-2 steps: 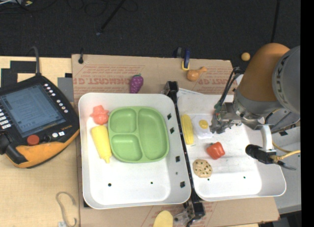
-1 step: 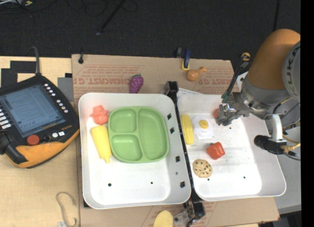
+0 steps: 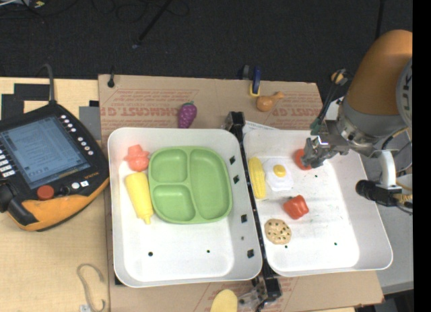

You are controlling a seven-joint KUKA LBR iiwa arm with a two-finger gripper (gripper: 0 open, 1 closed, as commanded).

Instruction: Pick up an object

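- Two shallow white bins sit side by side: the left bin [image 3: 135,250] and the right bin [image 3: 350,250].
- The left bin holds three things: one green divided plate [image 3: 189,185] with three compartments, one yellow bottle-shaped toy [image 3: 139,196] touching the plate's left edge, and one pink toy [image 3: 137,158] just above the yellow one.
- The right bin holds five things: one corn cob [image 3: 256,177] by its left wall, one fried egg [image 3: 279,175] just beside the corn, one red pepper [image 3: 295,206], one cookie [image 3: 277,231] below it, and one red round piece [image 3: 302,161] at the upper right.
- The gripper [image 3: 314,151] hangs right over that red round piece, its tip against the piece's right side; whether the jaws are apart or together cannot be made out.
- Outside the bins: one purple grape bunch [image 3: 187,114], one tan pear-like toy [image 3: 268,101], one yellow toy [image 3: 224,300] at the lower edge, and one control pendant [image 3: 47,162] to the left.
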